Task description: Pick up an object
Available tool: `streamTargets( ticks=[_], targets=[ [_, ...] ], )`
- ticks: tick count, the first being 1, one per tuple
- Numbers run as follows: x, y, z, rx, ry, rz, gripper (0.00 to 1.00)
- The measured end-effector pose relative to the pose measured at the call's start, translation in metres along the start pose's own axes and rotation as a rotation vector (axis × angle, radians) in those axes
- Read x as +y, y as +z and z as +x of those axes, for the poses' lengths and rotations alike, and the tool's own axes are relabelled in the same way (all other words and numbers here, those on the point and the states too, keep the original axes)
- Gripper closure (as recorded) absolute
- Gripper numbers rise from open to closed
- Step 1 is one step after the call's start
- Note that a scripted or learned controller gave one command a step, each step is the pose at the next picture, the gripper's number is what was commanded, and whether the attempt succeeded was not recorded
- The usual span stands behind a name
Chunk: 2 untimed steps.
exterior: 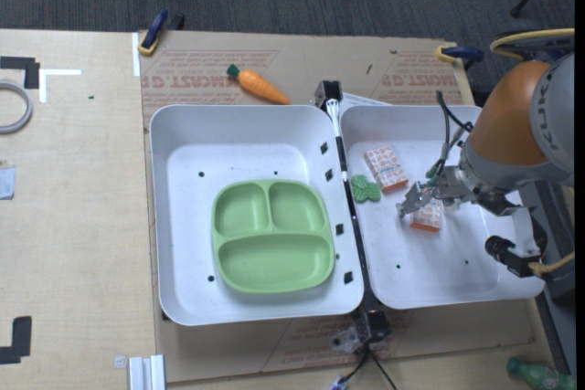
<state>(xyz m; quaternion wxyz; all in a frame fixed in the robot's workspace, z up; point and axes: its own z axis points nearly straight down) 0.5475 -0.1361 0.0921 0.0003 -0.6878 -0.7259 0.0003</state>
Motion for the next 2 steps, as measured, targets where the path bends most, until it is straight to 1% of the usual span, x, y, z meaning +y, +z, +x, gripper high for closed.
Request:
streamTargets(
  ticks=[1,2],
  targets=[
    [0.001,-0.01,0.0,0.0,0.002,-0.001,1.0],
    [0.022,-0.143,0.051,-0.001,0.229,-0.002,1.0]
  ],
)
